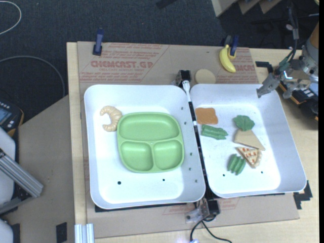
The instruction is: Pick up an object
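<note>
The right bin held the loose objects: a brown toast slice near its left wall, a green pea pod just below that, a leafy green piece toward the middle, a tan wedge touching a pizza slice below it, and a bunch of green beans just beside the pizza. All of them lay well apart from the gripper — it sat at the bin's upper right corner, over the rim, with none of them between its fingers. How far its fingers stood apart could not be made out.

The left bin carried a green divided plate in its middle and a croissant just beside the plate's upper left edge.

On the bench above the bins lay a banana and a round tan disc, both outside the bins.
</note>
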`<state>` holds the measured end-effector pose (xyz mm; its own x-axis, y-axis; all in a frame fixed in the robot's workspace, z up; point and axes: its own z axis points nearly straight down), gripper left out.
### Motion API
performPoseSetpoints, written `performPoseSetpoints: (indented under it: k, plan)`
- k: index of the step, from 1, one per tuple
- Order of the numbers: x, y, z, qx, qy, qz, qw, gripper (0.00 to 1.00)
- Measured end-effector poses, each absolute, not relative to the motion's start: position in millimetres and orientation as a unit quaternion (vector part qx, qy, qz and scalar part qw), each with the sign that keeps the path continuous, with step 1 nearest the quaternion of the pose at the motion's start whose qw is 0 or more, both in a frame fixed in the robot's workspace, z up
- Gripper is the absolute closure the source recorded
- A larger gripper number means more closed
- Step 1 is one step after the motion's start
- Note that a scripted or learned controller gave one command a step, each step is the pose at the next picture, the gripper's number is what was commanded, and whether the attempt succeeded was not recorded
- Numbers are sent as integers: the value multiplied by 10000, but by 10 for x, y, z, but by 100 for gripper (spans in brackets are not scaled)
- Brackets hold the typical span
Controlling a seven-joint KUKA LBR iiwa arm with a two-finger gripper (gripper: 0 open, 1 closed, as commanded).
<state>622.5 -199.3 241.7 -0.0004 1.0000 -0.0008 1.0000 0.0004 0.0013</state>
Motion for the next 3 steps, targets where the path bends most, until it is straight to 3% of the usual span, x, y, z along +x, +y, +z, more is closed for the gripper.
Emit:
performPoseSetpoints:
  k: [1,2,3]
  plan:
    - [5482,-1865,1441,7080,7061,-31,-68,0]
    - [5481,-1510,817,7060,7082,-3,-18,0]
    - [4842,-1354,842,7078,7064,-14,-36,0]
